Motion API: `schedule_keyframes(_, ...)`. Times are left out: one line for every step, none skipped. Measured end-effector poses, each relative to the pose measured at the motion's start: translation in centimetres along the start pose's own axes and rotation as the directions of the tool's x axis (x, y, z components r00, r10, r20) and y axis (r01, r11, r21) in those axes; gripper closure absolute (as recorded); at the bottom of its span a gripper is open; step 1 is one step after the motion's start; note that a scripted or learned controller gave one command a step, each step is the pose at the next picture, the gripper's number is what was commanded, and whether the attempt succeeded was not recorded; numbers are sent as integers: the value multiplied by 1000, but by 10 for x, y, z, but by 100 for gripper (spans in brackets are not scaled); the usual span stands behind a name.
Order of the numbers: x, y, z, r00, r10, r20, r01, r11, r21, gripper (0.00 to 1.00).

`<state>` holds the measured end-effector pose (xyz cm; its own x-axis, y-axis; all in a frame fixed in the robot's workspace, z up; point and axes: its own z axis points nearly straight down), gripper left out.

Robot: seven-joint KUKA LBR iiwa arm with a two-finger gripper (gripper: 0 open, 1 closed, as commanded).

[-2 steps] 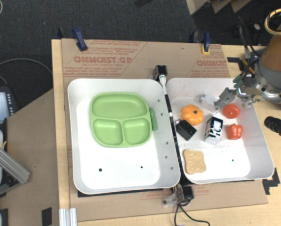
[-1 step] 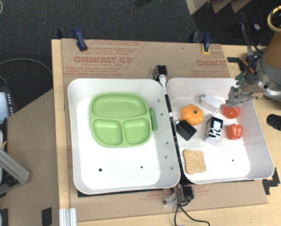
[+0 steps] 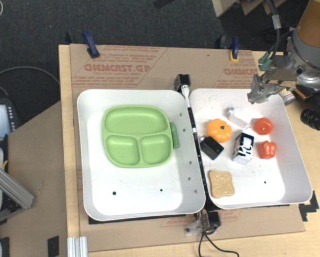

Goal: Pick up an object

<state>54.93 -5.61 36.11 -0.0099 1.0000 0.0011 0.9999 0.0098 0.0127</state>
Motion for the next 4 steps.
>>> schedule_keyframes(75,-37,79,1000,2,-2,-2,1000,24,100)
schedule_keyframes(111,-69,-13,1000,3,-2,-3,1000,3,100)
schedule_keyframes(171,-71,113,1000,4,2,-4,1000,27,100)
schedule_keyframes(180,-66,-76,1000,6,-5,-6,1000,-8,100)
